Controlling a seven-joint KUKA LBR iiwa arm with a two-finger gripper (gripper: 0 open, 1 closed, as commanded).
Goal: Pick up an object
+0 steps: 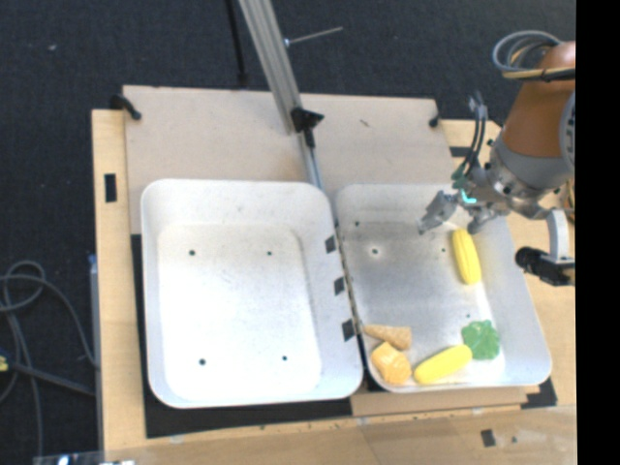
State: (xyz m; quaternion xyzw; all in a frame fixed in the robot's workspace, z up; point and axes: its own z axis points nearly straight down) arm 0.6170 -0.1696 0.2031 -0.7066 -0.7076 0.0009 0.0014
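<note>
I am at the approach step: my gripper [457, 214] hangs spread and empty above the corn cob [466, 256]; next it must descend around it.

In the right bin [513, 289] we see five small things: a yellow corn cob [466, 257] lying lengthwise near the far right side, and a cluster along the near edge. There we find a tan cone-shaped piece [389, 335] lying on its side, an orange chunk [390, 364] just below it, a yellow oblong piece [443, 364] tilted beside that, and a green leafy piece [480, 339] touching the oblong's upper end.
</note>
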